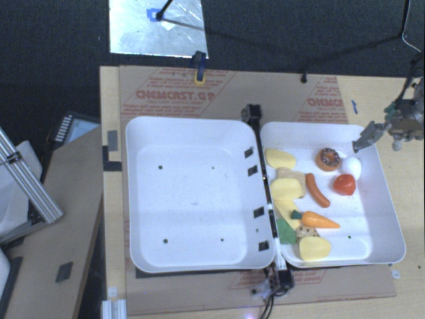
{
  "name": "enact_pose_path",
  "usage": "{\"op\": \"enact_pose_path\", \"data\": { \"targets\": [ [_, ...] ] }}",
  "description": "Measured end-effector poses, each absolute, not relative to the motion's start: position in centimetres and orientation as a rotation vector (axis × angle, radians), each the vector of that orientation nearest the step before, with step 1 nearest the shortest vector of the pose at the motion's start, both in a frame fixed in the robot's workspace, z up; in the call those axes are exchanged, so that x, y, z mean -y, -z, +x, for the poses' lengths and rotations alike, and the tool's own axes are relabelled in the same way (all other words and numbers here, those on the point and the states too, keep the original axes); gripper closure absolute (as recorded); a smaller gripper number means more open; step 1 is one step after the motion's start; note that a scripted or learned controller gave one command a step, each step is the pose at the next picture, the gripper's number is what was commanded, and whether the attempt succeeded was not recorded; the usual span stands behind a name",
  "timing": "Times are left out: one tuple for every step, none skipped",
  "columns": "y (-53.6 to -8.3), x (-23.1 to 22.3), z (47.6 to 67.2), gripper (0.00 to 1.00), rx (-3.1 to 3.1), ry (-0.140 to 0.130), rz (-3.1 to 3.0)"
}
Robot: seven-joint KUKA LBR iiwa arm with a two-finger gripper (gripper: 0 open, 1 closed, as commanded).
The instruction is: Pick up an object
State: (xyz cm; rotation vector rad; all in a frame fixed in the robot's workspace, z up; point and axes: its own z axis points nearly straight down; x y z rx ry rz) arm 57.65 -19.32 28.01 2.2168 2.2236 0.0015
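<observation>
The right bin [380, 212] holds several toy foods: a chocolate donut [327, 159], a red tomato [344, 184], a white egg [352, 167], a sausage [317, 190], a carrot [319, 220] and yellow pieces [286, 189]. My gripper [367, 137] hangs at the bin's far right corner, above and right of the donut and egg, touching none of them. Nothing shows between its fingers.
The left bin [192, 191] stands beside the right one, joined by a black hinge strip [260, 178]. A metal plate [158, 17] lies at the back left, with a yellow-blue clamp [199, 68] on the board edge. Aluminium framing [23, 178] stands at the far left.
</observation>
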Motion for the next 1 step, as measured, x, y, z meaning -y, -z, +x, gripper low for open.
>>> {"op": "enact_pose_path", "data": {
  "targets": [
    [-19.09, 13.96, 54.56, 0.0, -2.237, 0.004, 2.22]
  ]
}}
